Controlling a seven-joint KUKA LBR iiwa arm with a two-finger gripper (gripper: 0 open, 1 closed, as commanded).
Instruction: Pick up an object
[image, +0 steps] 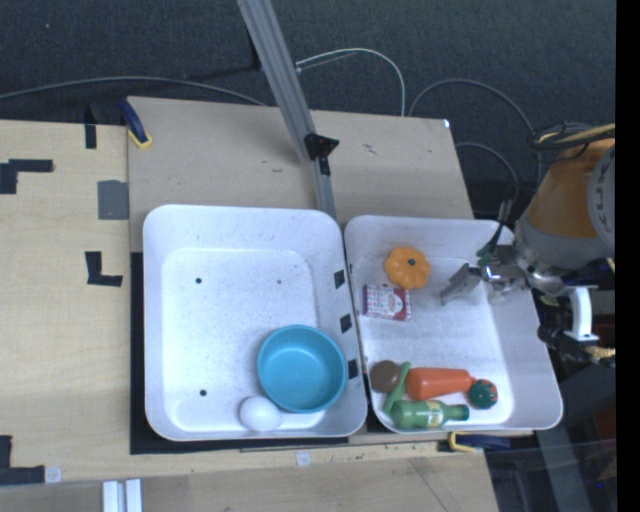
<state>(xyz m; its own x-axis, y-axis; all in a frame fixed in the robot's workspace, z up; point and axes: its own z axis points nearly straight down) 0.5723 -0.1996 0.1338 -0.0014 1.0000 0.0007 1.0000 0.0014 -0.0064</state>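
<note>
The right bin (520, 340) holds an orange pumpkin-shaped toy (407, 267) near its far side and a small pink packet (386, 301) just in front of it. Along the near wall lie a brown round piece (383, 375), an orange carrot (438, 381), a green bottle (425, 412) and a small green and red ball (482, 393). My gripper (458, 285) hangs over the right bin, to the right of the pumpkin toy and the packet. It looks open, with nothing between its fingers.
The left bin (180, 300) contains a blue bowl (300, 367) and a white ball (260, 411) at its near right corner. A grey metal pole (290, 90) slants down to the bins' far edge. The arm's orange band (570, 190) is at the right.
</note>
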